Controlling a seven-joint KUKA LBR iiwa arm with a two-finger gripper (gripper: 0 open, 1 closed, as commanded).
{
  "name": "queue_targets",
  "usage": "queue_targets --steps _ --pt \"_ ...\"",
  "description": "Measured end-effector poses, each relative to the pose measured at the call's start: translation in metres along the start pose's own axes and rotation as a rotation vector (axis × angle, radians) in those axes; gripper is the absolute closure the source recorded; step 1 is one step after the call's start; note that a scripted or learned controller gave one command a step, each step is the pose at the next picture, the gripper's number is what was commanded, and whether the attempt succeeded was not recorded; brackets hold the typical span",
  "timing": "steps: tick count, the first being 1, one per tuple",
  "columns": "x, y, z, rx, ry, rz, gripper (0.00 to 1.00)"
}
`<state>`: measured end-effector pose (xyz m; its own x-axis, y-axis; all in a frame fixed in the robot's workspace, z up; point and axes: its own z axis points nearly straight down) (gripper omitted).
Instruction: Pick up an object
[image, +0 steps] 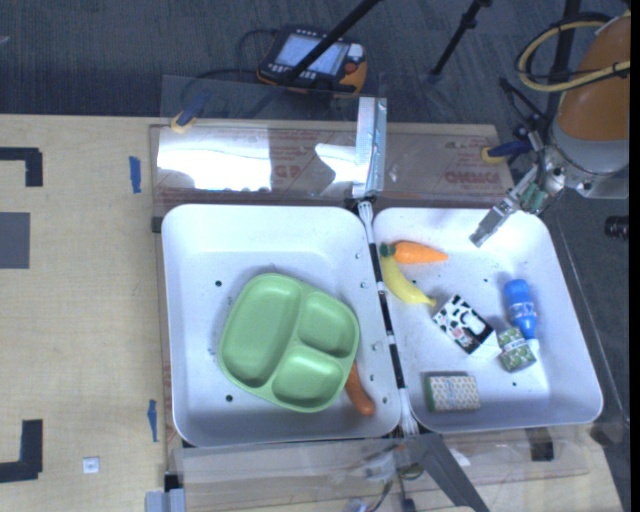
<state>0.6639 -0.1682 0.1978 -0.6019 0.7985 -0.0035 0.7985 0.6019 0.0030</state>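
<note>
Camera view: the gripper (487, 229) hangs over the far corner of the right bin (575, 395), holding nothing; I cannot tell how it is set. No pick has begun, by my judgement. Nearest candidates lie to its left and nearer the camera: carrot (418, 254), banana (405, 285). Beyond those, blue bottle (519, 305).

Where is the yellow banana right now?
The banana lies in the right bin, near its left wall, just below the orange carrot and left of the black-and-white box.
</note>
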Motion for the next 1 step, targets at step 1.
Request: queue_targets --steps 1 --pt "-0.0238 -0.0608 0.0449 0.001 0.000 -0.048 0.00"
